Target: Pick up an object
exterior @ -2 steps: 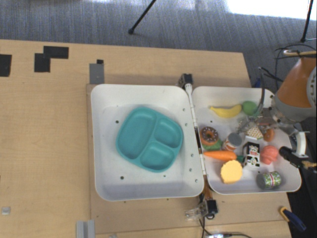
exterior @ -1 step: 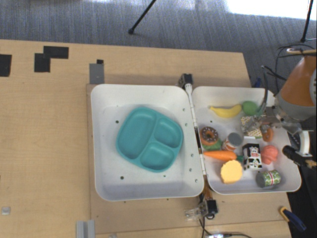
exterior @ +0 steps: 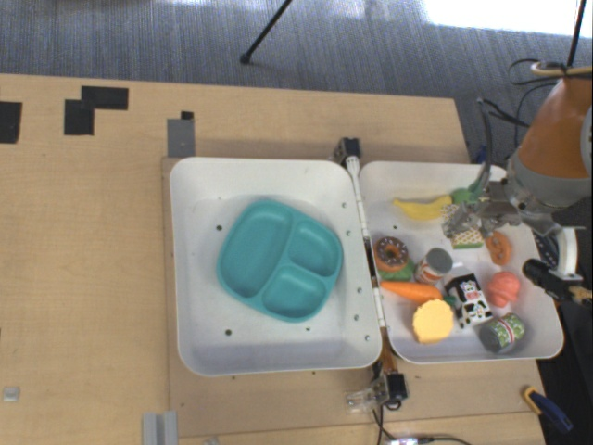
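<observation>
Overhead, noted gripper (exterior: 466, 219) low in right bin (exterior: 547, 341), beside banana (exterior: 422, 209); finger state impossible to tell. Teal divided plate (exterior: 281, 260) seen in left bin (exterior: 199, 341).

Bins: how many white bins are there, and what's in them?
2. The left bin holds a teal tray. The right bin holds the toys, such as a banana and a carrot. The arm may hide some toys.
</observation>
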Robot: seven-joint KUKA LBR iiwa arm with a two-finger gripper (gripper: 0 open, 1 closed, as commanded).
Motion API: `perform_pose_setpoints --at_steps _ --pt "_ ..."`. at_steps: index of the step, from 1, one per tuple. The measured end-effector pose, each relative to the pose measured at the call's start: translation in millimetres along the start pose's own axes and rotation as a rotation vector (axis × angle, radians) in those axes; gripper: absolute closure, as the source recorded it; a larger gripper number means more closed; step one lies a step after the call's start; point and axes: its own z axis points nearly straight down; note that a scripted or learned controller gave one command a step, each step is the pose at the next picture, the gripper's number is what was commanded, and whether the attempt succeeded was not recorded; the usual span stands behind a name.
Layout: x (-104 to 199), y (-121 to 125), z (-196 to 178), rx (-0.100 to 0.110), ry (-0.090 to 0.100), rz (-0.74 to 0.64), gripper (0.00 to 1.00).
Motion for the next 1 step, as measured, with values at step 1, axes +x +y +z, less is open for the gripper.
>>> perform_pose_setpoints --at_steps 1 --pt "51.6 -66.5 -50.1 0.002 0.000 0.001 1.00"
